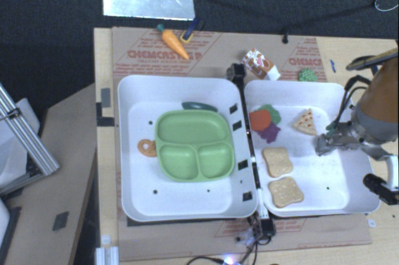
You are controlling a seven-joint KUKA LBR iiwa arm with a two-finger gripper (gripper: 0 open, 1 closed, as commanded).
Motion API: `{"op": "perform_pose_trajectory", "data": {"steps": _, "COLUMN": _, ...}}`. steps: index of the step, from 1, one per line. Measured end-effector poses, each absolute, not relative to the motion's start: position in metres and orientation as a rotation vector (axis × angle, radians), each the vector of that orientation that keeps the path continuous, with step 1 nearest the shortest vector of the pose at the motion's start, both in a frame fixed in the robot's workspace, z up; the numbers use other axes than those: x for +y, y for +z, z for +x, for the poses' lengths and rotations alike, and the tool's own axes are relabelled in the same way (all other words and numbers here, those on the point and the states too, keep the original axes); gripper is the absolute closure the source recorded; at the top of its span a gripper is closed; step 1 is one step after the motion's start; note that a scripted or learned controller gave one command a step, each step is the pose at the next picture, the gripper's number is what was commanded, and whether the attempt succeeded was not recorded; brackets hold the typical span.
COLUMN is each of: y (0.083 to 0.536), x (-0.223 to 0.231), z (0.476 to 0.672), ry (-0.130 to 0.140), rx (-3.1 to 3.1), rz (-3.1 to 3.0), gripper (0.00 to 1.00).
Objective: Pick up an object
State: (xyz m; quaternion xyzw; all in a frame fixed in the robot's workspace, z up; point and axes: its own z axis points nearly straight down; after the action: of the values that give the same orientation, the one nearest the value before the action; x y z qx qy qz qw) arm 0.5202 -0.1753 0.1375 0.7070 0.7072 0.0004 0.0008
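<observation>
A: From the overhead camera, where is the end effector (324, 144)?

B: Low over the right bin (358, 195), at its right side. I cannot tell whether it is open or closed; nothing shows gripped in it.

A: Which object is closest?

B: The pizza slice (305, 122), just beside it, up and to the camera's left. The upper toast (277, 161) lies further left and lower, the second toast (286, 191) below that.

A: So the likely move?

B: A short shift toward the slice, I'd judge.

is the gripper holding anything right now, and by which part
Nothing is seen held. The gripper sits low in the right bin, just right of the pizza slice, with no object between it.
</observation>
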Motion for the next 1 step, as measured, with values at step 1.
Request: {"op": "perform_pose_trajectory", "data": {"steps": 1, "y": 0.1865, "x": -0.1732, "z": 0.5308, "ry": 0.004, "rx": 2.223, "rz": 2.213, "gripper": 1.00}}
